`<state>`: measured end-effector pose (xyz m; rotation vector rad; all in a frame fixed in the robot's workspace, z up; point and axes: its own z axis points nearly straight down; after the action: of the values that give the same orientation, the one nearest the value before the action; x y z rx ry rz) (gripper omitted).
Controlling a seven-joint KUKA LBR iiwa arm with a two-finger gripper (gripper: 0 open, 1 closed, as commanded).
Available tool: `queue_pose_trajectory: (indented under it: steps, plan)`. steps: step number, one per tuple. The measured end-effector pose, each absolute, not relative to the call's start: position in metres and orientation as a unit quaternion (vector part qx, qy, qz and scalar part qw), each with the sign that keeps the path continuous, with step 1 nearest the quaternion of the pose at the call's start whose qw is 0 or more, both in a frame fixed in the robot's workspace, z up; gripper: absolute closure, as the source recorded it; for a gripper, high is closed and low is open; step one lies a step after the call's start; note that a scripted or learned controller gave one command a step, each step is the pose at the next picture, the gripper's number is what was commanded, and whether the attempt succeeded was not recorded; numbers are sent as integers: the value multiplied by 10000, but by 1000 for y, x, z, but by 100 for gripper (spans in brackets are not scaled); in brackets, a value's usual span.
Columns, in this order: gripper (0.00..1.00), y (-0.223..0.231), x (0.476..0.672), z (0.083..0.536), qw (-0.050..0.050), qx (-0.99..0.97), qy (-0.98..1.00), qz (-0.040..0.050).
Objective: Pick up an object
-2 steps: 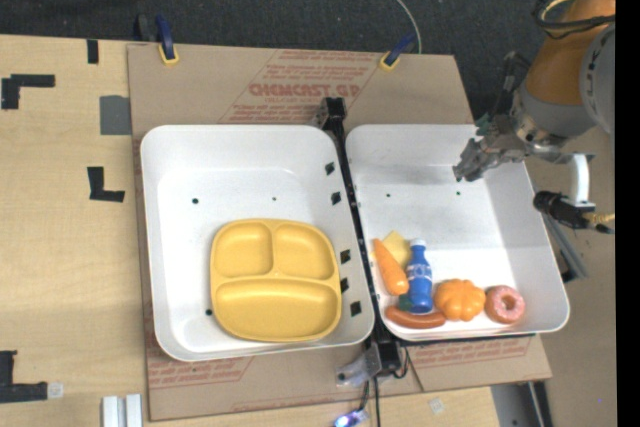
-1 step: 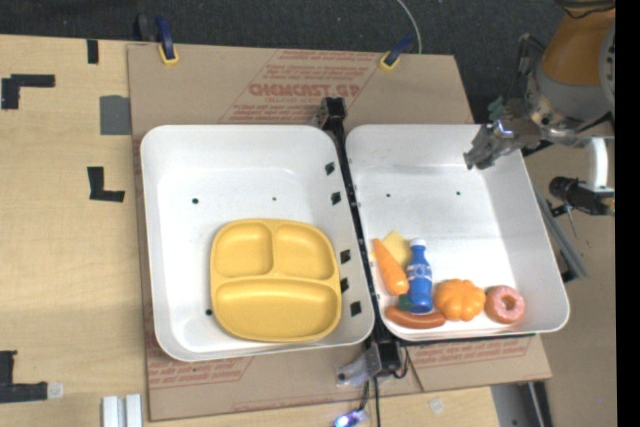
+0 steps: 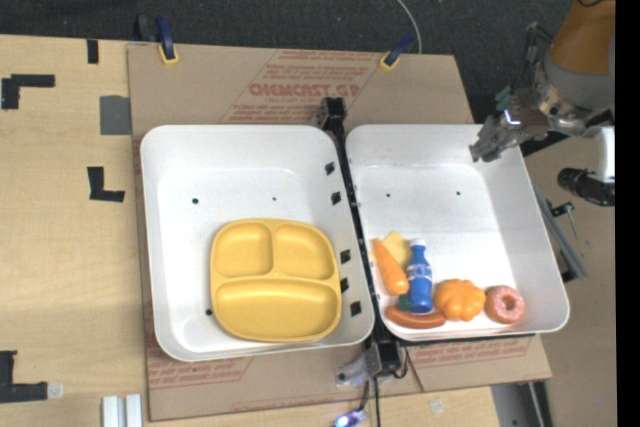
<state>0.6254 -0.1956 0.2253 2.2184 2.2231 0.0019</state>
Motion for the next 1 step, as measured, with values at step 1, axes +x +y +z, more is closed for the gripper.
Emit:
queue_pose_trajectory:
  steps: [1]
  plan:
    - [100,-143,615,235,-6,7050,7092,4]
